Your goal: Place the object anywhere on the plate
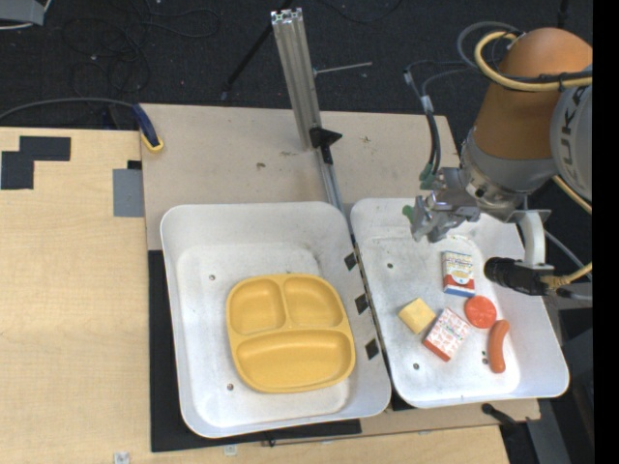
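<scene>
Landmark: the yellow plate [289, 333], three compartments, lies in the left bin [189, 249]; every place below is told from it.
Gripper: the gripper [437, 217] hangs to the right of the plate and farther back, above the far part of the right bin [387, 259]; whether it is spread or closed, I cannot tell, and nothing is seen held in it.
Candidate objects: all lie right of the plate in the right bin, and the task does not say which one is meant.
Yellow block: the yellow block [418, 314] is the nearest to the plate, level with its middle.
Cartons: a red-and-white carton [447, 333] lies just beyond the block; a taller white carton [458, 270] stands farther back, closest to the gripper.
Round and long items: a red disc [480, 310] and an orange sausage [497, 345] lie farthest from the plate, near each other.
Step in hand: by my reading, approach for a pick; nothing is on the plate yet.
Doing it well: choose a piece with free space on both sides, descend straight over its middle, close across its narrow width, lift clear of the bin walls, and lower into the wide front compartment before letting go.
Risk: the pieces lie close together, so a slanted descent could nudge a neighbour.
</scene>
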`<state>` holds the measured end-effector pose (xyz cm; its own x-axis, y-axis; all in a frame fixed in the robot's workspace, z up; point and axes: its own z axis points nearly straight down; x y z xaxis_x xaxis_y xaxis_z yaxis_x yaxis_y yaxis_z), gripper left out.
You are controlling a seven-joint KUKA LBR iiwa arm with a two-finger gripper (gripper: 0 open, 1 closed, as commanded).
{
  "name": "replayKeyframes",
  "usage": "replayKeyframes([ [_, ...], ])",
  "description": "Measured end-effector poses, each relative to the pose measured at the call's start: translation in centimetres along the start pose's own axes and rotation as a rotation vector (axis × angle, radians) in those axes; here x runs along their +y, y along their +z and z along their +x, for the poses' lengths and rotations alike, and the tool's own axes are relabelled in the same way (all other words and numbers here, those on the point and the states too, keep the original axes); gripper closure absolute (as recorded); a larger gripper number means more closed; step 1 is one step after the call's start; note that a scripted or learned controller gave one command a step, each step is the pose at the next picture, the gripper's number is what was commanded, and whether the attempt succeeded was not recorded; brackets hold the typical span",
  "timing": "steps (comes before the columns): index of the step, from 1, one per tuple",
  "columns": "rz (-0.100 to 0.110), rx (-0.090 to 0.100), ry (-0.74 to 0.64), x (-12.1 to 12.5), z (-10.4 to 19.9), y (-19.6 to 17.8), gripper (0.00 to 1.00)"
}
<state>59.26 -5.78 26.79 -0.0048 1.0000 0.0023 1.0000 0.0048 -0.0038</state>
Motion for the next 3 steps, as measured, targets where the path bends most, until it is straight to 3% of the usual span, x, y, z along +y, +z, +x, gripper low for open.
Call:
replayKeyframes([
  [2, 0.002, 0.000, 0.000, -3.8, 10.5, 1.9, 1.00],
  [3, 0.001, -0.001, -0.002, -4.3, 16.3, 2.2, 1.00],
])
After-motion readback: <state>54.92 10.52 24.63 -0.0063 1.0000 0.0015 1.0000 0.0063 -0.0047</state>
